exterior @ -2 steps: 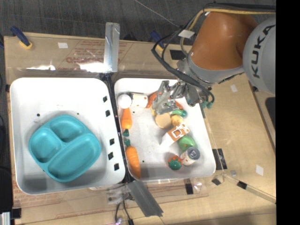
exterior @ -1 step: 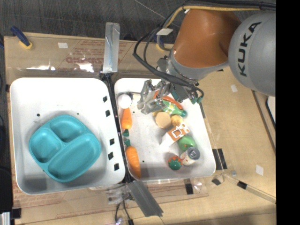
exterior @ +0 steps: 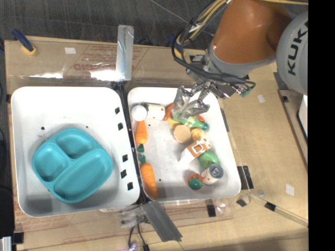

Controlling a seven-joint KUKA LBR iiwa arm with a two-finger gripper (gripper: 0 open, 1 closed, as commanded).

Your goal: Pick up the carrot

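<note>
The arm [exterior: 251,30], grey with an orange band, reaches over the right bin [exterior: 157,95] and hangs its gripper [exterior: 189,106] above that bin's far side, over a heap of toy food. How the jaws stand I cannot tell; the metal parts blur into the clutter below, and nothing can be seen pinched in them. There are two carrot-like pieces, both against the right bin's left wall: one carrot [exterior: 141,132] lies about halfway along that wall, its length running with it, and a second carrot [exterior: 148,179] lies nearer the bin's front corner. Both sit well apart from the gripper, so I judge the task to be at the approach step, with no grasp yet made. The next move calls for shifting toward the bin's left wall, turning the wrist so the jaws close across the carrot's narrow width, then coming down; the wall just beside each piece leaves little room for a finger on that side, which could spoil the grip. The left bin [exterior: 31,103] holds a teal divided plate [exterior: 73,163]. Smaller things fill the rest of the right bin: a white cup [exterior: 139,111] beside its left wall at the far end, a tan round piece [exterior: 182,134] near its middle, a green piece [exterior: 207,158] and a small can [exterior: 213,172] toward its right front.
</note>
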